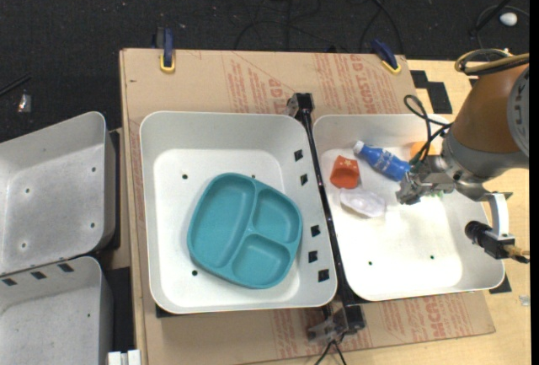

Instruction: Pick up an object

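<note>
The pickable things lie bunched in the upper left of the right bin (438, 271): a blue bottle (383, 160) lying on its side and slanting down to the right, an orange cup (344, 172) just left of it, and a clear plastic piece (364, 203) below the cup. An orange scrap (418, 151) peeks out past the bottle's far end, partly behind my wrist. They sit close together, so whichever one I choose has a neighbour near enough to be nudged.

My gripper (410, 190) hangs low over the bin floor just right of the clear piece and just below the bottle's lower end. From this slant I cannot tell how far my jaws stand apart, and I see nothing between them. I judge I am set here because the bottle's end and the clear piece are both within short reach.

The left bin (168, 136) holds only a teal divided plate (244, 230), flat and wide, a poor fit for my grasp, which is likely why I work on this side.
</note>
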Controlling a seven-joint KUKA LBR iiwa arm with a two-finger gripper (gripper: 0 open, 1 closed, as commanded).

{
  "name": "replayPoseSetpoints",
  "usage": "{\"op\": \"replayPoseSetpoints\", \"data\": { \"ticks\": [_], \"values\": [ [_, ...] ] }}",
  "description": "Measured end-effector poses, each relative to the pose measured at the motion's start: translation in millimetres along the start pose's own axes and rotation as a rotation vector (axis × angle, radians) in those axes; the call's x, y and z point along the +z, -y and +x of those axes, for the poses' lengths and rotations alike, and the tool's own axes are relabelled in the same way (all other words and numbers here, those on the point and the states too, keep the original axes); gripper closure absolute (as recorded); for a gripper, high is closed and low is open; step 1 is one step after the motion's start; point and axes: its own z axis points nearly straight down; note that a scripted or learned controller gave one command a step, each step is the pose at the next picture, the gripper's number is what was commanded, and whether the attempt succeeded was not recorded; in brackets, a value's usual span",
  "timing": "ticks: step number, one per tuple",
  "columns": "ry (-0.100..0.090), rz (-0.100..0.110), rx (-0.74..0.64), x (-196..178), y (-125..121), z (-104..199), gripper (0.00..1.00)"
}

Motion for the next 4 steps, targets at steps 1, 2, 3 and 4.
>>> {"op": "replayPoseSetpoints", "data": {
  "ticks": [1, 2, 3, 4],
  "values": [
    [0.001, -0.005, -0.003, -61, 3, 5, 1.0],
    [0.002, -0.005, -0.003, -116, 10, 0, 1.0],
    [0.002, -0.005, -0.004, -170, 9, 0, 1.0],
    [-0.002, 0.001, -0.009, -160, -1, 48, 1.0]
  ]
}}
